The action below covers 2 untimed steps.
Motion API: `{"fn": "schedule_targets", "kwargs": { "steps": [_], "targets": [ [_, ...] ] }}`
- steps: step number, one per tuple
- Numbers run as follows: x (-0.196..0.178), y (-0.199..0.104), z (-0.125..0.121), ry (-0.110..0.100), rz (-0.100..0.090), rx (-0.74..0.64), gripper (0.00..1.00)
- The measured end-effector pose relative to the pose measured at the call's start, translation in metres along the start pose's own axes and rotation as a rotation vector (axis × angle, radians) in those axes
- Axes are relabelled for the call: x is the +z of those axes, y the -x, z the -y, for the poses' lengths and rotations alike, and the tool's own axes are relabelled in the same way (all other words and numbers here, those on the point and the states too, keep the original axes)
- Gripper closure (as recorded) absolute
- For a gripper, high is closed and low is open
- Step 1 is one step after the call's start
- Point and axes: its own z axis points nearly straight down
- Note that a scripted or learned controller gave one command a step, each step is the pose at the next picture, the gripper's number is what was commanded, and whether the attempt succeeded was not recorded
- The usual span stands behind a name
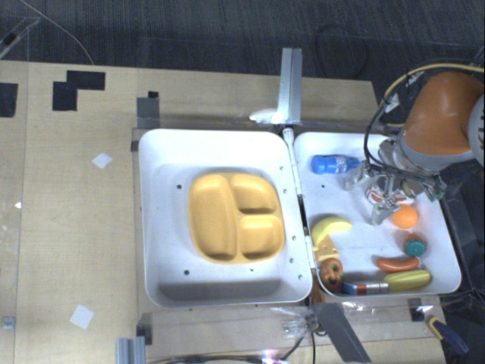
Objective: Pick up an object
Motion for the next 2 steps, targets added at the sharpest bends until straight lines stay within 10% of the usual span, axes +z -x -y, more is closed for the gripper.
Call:
{"fn": "schedule_targets", "kwargs": {
  "steps": [1,2],
  "targets": [
    [-0.016,0.006,0.001,-0.009,0.018,-0.001,1.0],
    [-0.003,0.005,0.007,0.001,-0.002,-0.136,1.0]
  ]
}}
